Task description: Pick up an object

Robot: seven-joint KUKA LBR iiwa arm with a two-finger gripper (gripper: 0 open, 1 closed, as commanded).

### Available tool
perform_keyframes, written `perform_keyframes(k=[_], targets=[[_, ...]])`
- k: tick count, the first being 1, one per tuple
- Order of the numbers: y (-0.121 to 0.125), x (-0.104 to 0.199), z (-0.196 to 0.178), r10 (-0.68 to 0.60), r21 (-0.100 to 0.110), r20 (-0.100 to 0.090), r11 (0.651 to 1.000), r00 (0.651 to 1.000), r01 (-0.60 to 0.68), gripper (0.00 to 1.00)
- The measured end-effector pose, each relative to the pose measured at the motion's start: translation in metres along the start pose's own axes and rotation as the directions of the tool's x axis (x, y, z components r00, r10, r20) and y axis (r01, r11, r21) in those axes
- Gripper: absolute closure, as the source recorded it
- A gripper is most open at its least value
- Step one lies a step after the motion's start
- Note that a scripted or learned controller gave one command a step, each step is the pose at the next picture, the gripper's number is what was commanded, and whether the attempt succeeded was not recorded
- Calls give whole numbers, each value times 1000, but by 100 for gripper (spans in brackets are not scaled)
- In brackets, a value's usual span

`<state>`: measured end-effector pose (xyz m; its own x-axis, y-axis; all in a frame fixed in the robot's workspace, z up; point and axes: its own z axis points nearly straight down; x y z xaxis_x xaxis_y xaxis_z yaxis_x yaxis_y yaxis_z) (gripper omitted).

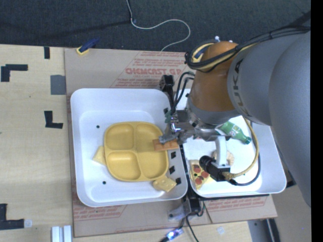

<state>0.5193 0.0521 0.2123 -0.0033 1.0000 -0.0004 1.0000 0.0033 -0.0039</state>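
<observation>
My gripper (pixel 170 139) hangs over the wall between the two bins, at the right edge of the left bin (pixel 86 135). A small flat brown slice (pixel 164 145) sticks out to the left from between its fingers, just over the right rim of the yellow divided plate (pixel 133 151). The gripper is shut on that slice. A pale yellow cheese wedge (pixel 164 184) lies at the plate's lower right, and another pale yellow piece (pixel 98 155) peeks out from under the plate's left side.
The right bin (pixel 267 180) holds a green bottle (pixel 236 131), a pizza slice (pixel 199 176) and a small pale piece (pixel 229 159). The arm's bulk covers much of that bin. Cardboard lies under both bins.
</observation>
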Motion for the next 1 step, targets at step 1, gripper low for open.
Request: perform_keyframes(k=[1], targets=[[-19, 58, -18, -5, -1, -2, 1000, 1000, 5, 100]])
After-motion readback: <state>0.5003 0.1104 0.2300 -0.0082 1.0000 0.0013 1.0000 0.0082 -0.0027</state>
